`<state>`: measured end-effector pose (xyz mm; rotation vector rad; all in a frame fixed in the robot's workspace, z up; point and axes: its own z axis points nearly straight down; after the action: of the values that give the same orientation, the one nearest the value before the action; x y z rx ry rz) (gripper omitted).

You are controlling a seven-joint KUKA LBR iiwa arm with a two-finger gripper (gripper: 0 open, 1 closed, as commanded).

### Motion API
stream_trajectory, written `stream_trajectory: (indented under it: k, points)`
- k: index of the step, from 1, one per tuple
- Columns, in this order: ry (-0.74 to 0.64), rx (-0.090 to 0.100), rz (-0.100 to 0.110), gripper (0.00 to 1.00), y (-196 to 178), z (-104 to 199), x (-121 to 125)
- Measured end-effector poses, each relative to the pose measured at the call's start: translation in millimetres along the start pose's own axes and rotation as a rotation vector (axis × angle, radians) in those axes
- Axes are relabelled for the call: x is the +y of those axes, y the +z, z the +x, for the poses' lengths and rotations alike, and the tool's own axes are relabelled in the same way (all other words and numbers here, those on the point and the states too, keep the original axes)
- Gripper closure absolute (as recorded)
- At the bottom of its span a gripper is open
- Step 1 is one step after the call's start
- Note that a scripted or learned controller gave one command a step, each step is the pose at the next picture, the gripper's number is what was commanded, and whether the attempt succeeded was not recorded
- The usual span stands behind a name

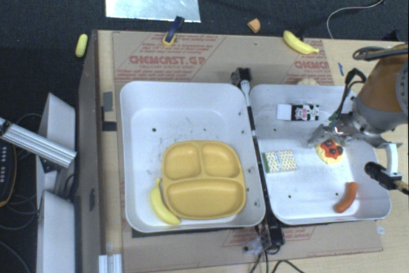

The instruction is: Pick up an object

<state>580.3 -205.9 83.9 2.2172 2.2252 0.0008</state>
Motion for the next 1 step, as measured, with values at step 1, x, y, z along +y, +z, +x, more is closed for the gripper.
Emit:
stream_trajectory:
  k: [1]
  points:
    - [-0.002, -0.002, -0.01, 1.0, -14.2, -0.7, 3.1]
